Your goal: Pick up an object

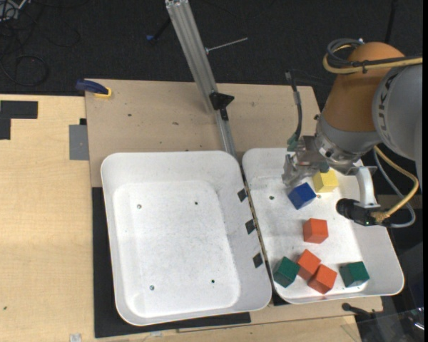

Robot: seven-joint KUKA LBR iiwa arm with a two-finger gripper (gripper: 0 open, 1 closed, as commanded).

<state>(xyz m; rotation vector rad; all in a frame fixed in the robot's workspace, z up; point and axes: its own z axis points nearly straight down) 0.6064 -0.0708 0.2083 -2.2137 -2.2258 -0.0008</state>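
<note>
Our pincer point(297, 168) hangs low over the far end of the right bin point(385, 280), just above and touching the edge of the blue cube point(302, 195); we cannot tell how it stands. The yellow cube point(327, 181) sits just beside it. We judge this the approach step, nothing lifted yet. Next we would need to settle squarely over the blue cube. Nearer us lie orange cubes point(314, 230) and green cubes point(354, 273); the left bin point(114, 166) adjoins.

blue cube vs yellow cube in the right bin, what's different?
The blue cube shows fully and sits turned at an angle; the yellow cube is partly hidden under the arm's tool. Blue lies nearer the bin divider, yellow farther right. Both look similar in size and rest in the right white bin.
</note>
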